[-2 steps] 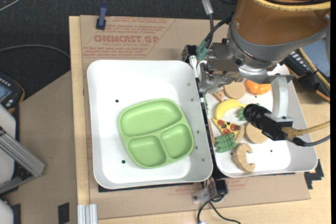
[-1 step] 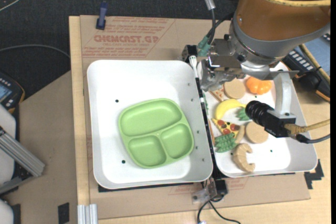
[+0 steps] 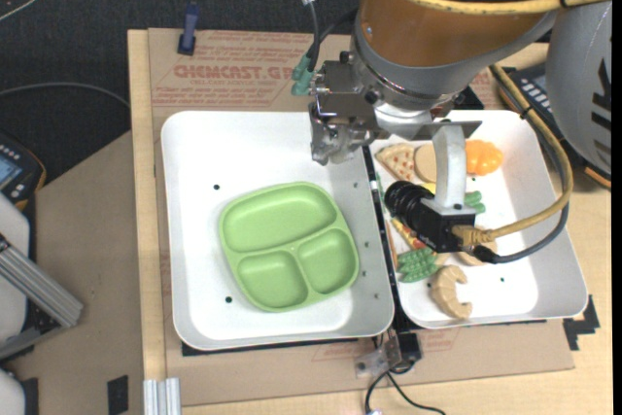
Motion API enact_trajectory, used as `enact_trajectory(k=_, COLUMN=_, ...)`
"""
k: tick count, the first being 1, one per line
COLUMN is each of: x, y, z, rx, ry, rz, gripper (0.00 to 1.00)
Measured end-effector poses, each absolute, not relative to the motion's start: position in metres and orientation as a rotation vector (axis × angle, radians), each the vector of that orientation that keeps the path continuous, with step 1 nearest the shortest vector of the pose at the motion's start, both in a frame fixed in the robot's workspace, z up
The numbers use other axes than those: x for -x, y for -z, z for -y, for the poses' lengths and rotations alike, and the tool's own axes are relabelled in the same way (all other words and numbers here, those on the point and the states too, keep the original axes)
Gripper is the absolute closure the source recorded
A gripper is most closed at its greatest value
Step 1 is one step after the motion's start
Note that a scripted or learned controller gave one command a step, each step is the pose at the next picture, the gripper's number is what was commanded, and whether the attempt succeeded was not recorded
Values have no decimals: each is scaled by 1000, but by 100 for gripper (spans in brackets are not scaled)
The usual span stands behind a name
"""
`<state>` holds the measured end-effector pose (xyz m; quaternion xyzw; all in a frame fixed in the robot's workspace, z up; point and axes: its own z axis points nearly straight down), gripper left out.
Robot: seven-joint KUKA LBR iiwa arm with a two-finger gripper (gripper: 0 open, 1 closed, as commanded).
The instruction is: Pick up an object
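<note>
A light green divided plate (image 3: 287, 246) lies flat in the left bin (image 3: 190, 209). The right bin (image 3: 549, 238) holds several small toy foods: an orange piece (image 3: 483, 155), a tan wedge (image 3: 394, 160), a dark green ridged piece (image 3: 418, 264) and a tan curved piece (image 3: 452, 293). My gripper (image 3: 333, 143) hangs at the far end of the wall between the two bins, above the left bin's back right corner. It is beyond the plate and left of the toy foods. Nothing can be seen held in it.
The big grey and orange arm covers the back of the right bin. The bins rest on a cardboard sheet (image 3: 233, 68) that carries a blue clip (image 3: 188, 29) at its far left. Bare white floor surrounds the plate.
</note>
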<state>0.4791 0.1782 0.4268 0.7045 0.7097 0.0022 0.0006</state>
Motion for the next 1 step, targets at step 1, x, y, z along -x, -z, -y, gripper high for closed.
enact_trajectory(k=1, x=-480, y=-526, z=-188, rx=-2214, ry=-20, rz=-2222, gripper=100)
